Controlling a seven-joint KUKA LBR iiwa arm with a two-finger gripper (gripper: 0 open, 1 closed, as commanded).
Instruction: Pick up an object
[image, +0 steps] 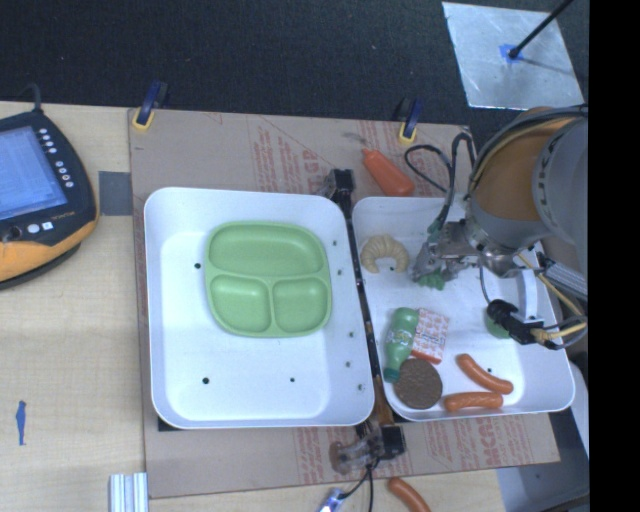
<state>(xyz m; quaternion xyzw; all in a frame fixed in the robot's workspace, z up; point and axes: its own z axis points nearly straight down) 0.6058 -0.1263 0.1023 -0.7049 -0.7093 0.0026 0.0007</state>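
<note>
Camera view looks down on a wooden bench (70, 350) with a sheet of brown cardboard (250, 150) clamped to it, and on that sit two shallow white bins side by side. The left bin (180, 390) holds a green divided plate (268, 277), lying flat in the upper middle part. The right bin (545, 375) holds the small things. The grey arm (545, 190) with its orange band reaches in from the right over the upper part of that bin, and the gripper (437, 265) hangs low near the bin's upper middle; I cannot tell how far its fingers are apart or whether anything is between them, though something small and green shows right at its tip. Just left of the gripper lies a curved tan croissant (384, 252). Lower down, near the bin's left wall, a green bottle (401, 337) lies beside a red and white packet (431, 333), the two touching. Below them sits a round brown cookie (417, 383). Two orange sausages lie at the lower right, one (484, 373) above the other (472, 402). An orange carrot (386, 172) rests on the cardboard above the right bin. A handheld controller (35, 195) with a screen lies at the bench's left edge.
</note>
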